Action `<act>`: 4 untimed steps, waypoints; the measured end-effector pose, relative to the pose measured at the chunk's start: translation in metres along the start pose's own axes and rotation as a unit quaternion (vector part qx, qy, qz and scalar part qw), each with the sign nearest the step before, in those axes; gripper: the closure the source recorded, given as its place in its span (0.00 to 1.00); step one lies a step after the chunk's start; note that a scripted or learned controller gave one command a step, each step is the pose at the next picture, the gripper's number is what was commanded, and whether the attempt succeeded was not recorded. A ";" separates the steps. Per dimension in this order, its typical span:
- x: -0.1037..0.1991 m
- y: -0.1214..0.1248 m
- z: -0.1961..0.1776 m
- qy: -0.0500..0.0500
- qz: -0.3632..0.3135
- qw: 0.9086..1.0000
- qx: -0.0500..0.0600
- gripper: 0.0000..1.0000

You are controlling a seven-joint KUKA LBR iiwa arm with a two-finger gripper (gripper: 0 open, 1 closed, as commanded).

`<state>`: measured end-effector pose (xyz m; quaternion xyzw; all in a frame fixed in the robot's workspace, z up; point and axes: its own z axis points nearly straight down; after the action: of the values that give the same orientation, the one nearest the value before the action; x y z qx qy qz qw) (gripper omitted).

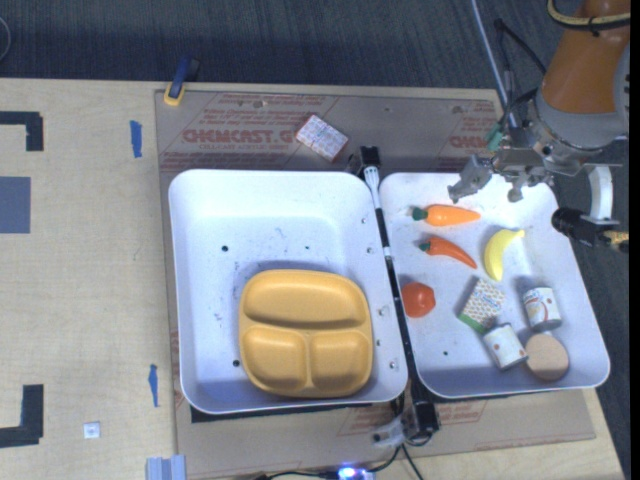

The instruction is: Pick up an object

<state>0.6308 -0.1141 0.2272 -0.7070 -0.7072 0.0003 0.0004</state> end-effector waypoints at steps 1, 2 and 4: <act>0.009 -0.004 0.141 0.000 0.000 1.000 -0.002 0.00; 0.009 -0.003 0.131 -0.001 0.001 1.000 -0.003 1.00; 0.018 -0.050 0.142 0.000 0.001 1.000 -0.001 0.00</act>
<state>0.5808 -0.0966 0.0858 -0.7075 -0.7067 -0.0006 -0.0006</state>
